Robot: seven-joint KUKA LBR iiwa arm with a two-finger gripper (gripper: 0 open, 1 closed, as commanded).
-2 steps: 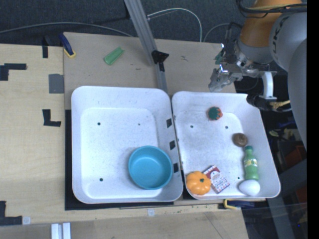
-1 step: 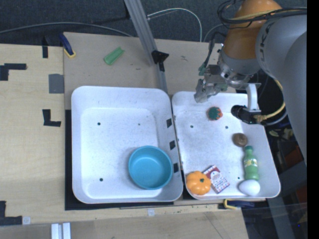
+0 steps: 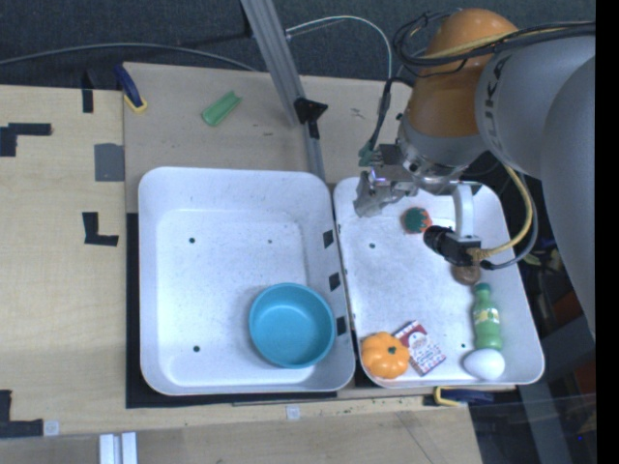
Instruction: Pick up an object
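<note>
A green block (image 3: 221, 108) lay on the bench (image 3: 58, 259) behind the left bin, near a blue-and-yellow clamp (image 3: 131, 89) at the board's back corner. A grey pole (image 3: 280, 61) slanted across the back, ending in a black bracket (just at the gap between the bins). Black tape marks (image 3: 95, 228) and a grey patch (image 3: 109, 161) dotted the left side.

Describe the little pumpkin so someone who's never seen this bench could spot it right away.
Look at the right bin of the two white bins. Go to its near edge, at the corner beside the left bin, which holds the blue bowl. The pumpkin sits there, next to a red-and-white packet; it is the one round, orange, ribbed thing in the bin, with a small green stem.
</note>
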